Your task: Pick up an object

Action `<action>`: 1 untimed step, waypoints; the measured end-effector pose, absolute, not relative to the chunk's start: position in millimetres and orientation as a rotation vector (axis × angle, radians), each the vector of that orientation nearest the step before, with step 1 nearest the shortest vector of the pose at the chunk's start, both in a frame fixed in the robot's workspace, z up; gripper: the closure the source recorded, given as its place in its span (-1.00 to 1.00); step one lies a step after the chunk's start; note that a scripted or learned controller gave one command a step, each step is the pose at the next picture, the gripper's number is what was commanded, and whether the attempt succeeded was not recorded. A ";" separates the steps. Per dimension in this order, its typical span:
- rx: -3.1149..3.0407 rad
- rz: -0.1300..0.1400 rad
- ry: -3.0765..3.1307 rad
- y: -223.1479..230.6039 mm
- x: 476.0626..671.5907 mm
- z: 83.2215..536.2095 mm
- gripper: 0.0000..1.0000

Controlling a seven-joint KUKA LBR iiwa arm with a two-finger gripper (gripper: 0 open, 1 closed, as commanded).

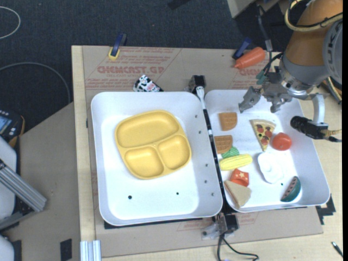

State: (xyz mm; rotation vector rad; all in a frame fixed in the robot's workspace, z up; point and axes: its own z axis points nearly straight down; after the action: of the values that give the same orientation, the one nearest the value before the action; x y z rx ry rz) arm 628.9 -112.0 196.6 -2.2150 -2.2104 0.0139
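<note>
Hand [262, 98], fingers spread and holding nothing, hovers over right bin's [321, 174] bare far edge; board [136, 69] reads "CHEMCAST GP".

Divided plate [154, 144] in left bin [103, 162]

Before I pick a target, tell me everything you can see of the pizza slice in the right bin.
The pizza slice is a small flat triangular toy, plastic-looking, with a tan crust edge at its upper end, a yellow face dotted with red and dark toppings, and its tip pointing down. It lies flat on the floor of the right bin, in the upper half. The red tomato sits right against its lower right edge. The tool hangs above and just behind it, not touching.
</note>
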 end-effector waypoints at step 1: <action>-2.220 0.000 -2.221 -111.9 632.0 204.6 -1.00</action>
State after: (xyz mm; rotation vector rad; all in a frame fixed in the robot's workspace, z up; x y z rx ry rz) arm 632.0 -111.9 204.6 -2.2204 -2.2209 0.0001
